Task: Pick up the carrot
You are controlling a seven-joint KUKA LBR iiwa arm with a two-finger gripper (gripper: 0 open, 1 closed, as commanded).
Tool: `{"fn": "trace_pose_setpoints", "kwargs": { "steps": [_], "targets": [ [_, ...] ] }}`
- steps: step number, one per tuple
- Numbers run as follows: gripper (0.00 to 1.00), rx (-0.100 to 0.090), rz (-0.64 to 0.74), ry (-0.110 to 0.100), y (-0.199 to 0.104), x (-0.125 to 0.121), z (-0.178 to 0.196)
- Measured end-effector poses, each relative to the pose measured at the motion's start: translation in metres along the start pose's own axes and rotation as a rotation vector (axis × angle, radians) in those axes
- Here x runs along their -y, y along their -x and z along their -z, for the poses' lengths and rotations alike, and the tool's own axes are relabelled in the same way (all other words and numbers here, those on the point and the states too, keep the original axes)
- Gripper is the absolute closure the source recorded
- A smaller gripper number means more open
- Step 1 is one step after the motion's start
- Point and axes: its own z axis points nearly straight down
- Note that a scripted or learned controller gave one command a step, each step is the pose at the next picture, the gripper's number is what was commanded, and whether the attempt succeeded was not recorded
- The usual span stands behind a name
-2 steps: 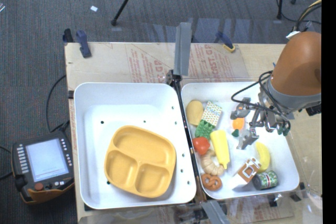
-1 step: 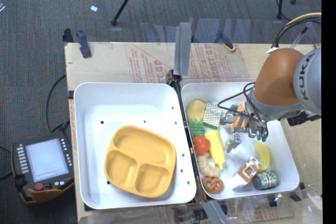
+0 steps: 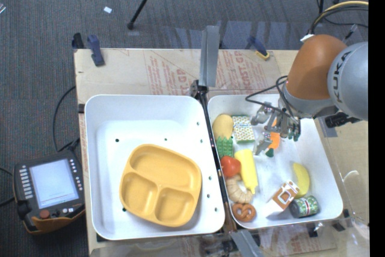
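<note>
A small orange plastic carrot [image 3: 275,141] with a dark green tip is seen in the right shallow white plastic bin [image 3: 328,168], and it serves as the landmark here. The metal two-finger gripper [image 3: 270,136] is placed directly over it; the carrot lies between the grey fingers [image 3: 263,144], which are closed against it, though it cannot be told whether the carrot is lifted clear of the bin floor. Above and to the right of the carrot, the glossy orange band [image 3: 316,66] and the smooth grey shell of the arm are seen.

Left of the carrot, a long pale-yellow block-shaped piece [image 3: 246,168] lies lengthwise. Further left, a ribbed green piece [image 3: 225,145], a round red tomato [image 3: 230,166] and a smooth oval yellowish potato-like piece [image 3: 222,125] are clustered along the bin's left wall. A checkered green-and-white square packet [image 3: 243,128] sits up and left of the carrot. Below and to the right of it, a curved yellow banana [image 3: 301,177] rests, with a small orange-and-white carton [image 3: 284,195] and a green cylindrical can [image 3: 304,206] lower still. A brown twisted pretzel [image 3: 244,211] and a pale knobbly ring-shaped piece [image 3: 239,191] lie below and left.

Well to the left of the carrot, a rounded yellow plastic divided tray [image 3: 160,185] with three compartments is held in the left white bin [image 3: 102,129].
</note>
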Motion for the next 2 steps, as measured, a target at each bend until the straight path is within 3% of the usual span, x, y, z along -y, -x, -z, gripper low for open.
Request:
{"fn": "trace_pose_setpoints", "kwargs": {
  "steps": [1,2],
  "targets": [
    [1.00,0.004,0.007,-0.001,0.001,-0.002,0.011],
    [1.00,0.004,-0.011,0.002,-0.026,-0.034,0.059]
  ]
}}
